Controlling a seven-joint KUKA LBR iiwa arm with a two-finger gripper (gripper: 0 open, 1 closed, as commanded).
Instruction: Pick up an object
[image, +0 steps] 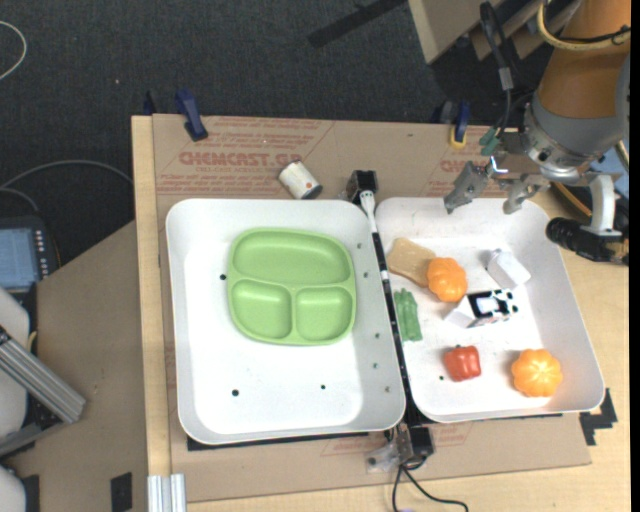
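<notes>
My gripper (490, 194) hangs above the far edge of the right bin (570, 330), open, with nothing between its two fingers. Below it in that bin lie a tan bread slice (407, 258), an orange fruit (446, 279), a green bean pod (408, 314), a red pepper (461, 363), a second orange fruit (536, 372), a small white block (506, 268) and a black-and-white patterned piece (488, 305). All of them lie apart from the fingers.
The left bin (200, 380) holds a green divided plate (292, 286). A small white cylinder (298, 180) lies on the cardboard behind the left bin. Blue clamps (190, 114) grip the cardboard's far edge. A black divider (380, 280) runs between the bins.
</notes>
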